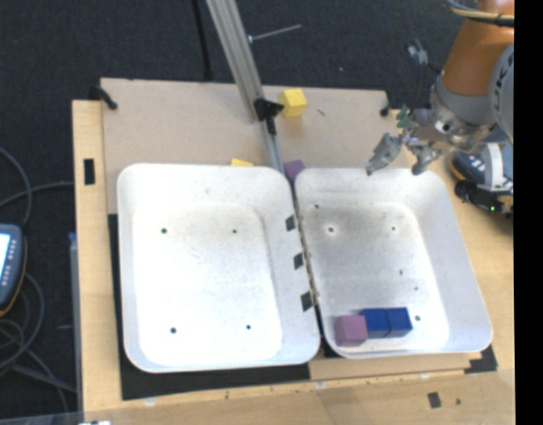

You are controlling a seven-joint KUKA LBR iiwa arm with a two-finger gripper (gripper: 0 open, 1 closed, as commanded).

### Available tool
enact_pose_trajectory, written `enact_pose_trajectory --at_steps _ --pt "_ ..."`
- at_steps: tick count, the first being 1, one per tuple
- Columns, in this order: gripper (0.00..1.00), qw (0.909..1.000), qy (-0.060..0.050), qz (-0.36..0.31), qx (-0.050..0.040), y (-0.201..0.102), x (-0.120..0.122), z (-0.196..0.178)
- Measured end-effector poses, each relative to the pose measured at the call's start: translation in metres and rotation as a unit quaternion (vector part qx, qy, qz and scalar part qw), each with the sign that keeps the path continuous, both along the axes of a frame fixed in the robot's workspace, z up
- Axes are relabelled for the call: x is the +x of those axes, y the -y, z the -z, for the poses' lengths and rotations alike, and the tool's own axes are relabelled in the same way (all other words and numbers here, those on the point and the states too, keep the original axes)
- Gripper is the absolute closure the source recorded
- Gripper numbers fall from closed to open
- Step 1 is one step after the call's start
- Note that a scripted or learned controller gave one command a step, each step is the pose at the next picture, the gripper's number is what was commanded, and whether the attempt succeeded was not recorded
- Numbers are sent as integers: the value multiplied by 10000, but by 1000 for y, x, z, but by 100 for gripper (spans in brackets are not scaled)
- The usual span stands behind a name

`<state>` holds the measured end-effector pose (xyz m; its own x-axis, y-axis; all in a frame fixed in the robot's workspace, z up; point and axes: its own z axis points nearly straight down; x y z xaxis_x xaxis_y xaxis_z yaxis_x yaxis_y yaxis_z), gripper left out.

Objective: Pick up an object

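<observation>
Likely light and rigid, the blue block (pixel 385 321) wants pinching across its flat sides, while the gripper (pixel 400 158) hangs open, holding nothing.

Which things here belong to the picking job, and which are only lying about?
For the job:
- hand, open, above the right bin's far edge
- right bin
- purple block and blue block at its near edge

Lying about:
- left bin
- yellow block on the board behind the bins
- small purple block between the bins' far corners
- handheld screen at far left
</observation>
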<state>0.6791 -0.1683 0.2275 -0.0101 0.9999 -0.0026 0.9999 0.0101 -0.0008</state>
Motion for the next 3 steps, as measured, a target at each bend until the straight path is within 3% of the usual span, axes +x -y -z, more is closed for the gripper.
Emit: enact_pose_trajectory --at_steps 1,2,3 --pt "0 10000 -34 13 22 -41 -42 64" --pt "0 10000 -16 23 19 -83 -74 97" --pt "0 10000 -7 85 -3 -35 -144 94"
